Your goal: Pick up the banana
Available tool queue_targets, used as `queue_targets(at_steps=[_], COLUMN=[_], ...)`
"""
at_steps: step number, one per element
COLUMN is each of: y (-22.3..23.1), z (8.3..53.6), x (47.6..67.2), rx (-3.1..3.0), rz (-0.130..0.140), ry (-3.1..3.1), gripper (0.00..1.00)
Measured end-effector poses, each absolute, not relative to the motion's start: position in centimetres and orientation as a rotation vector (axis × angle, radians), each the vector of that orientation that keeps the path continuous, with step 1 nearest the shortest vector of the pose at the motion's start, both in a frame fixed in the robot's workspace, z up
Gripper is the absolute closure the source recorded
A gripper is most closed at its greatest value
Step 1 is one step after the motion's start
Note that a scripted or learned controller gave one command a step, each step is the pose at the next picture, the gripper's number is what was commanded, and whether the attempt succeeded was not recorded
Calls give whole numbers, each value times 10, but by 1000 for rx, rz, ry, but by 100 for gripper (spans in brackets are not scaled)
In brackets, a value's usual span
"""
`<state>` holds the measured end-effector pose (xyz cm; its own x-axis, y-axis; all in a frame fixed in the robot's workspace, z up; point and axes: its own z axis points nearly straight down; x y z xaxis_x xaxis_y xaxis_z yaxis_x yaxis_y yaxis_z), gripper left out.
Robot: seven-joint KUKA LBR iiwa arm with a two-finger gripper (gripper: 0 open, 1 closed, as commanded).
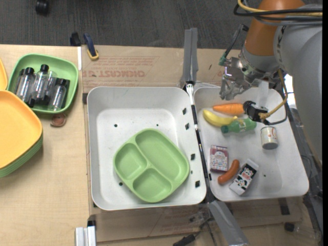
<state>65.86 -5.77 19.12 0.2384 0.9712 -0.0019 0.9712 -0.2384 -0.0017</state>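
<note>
Banana half hidden beneath carrot and green bottle

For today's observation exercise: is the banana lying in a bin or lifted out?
Lying in the right bin. The banana rests flat on its floor between the carrot and green bottle; the claw sits above.

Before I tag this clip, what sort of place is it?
Probably a robot lab bench for pick-and-place trials: two white bins sit side by side on cardboard, toy food such as a banana and carrot lies in the right one, and office carpet lies behind.
</note>
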Motion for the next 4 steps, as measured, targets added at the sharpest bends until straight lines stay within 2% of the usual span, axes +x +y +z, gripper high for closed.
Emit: queue_targets(at_steps=[1, 2, 3, 4], y=[-117, -100, -73, -107], z=[386, 286, 266, 227], x=[480, 491, 574, 546], rx=[-2091, -1926, -1908, -2260], rz=[3, 3, 3, 6], ry=[-2346, -2480, -2495, -2178], gripper=[100, 100, 100, 100])
